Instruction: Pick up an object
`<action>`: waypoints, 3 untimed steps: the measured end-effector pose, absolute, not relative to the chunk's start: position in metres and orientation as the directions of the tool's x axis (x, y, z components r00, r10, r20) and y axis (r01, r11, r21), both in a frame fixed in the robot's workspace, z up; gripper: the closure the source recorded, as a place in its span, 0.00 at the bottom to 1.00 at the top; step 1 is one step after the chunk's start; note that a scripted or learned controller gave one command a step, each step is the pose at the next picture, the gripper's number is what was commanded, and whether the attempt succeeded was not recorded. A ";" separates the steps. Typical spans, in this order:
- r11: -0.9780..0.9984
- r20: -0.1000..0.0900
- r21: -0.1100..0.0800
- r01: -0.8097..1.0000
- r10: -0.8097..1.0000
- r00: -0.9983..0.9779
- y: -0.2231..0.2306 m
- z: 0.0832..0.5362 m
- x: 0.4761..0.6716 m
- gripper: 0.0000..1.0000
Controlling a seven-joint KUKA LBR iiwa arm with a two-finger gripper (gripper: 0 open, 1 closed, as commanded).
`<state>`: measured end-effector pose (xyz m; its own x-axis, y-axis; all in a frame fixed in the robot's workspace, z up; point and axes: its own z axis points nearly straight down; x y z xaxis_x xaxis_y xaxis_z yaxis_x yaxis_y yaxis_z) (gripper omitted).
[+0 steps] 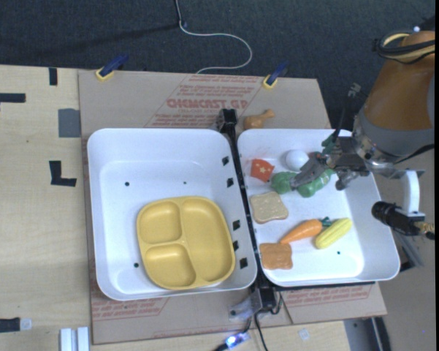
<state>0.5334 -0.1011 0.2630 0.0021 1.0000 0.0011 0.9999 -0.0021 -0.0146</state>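
White bins side by side. Left bin: yellow divided plate at 5 o'clock. Right bin: toy food spread loose, easy to single out — egg at 12, bread, carrot, corn towards 6. Gripper low over green veg near 11, prob. lining up a grab; fingers apart, nothing pinched yet.

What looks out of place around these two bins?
A small tan toy lies on the cardboard just behind the right bin, outside it, while the other food items sit inside. Nothing looks spilled or broken.
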 end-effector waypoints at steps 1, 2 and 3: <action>0.001 0.000 -0.002 1.000 1.000 -0.001 -0.101 0.270 0.536 0.00; 0.001 0.000 -0.005 1.000 1.000 -0.001 -0.092 0.220 0.531 0.00; 0.000 0.000 -0.007 1.000 1.000 0.000 -0.095 0.176 0.528 0.00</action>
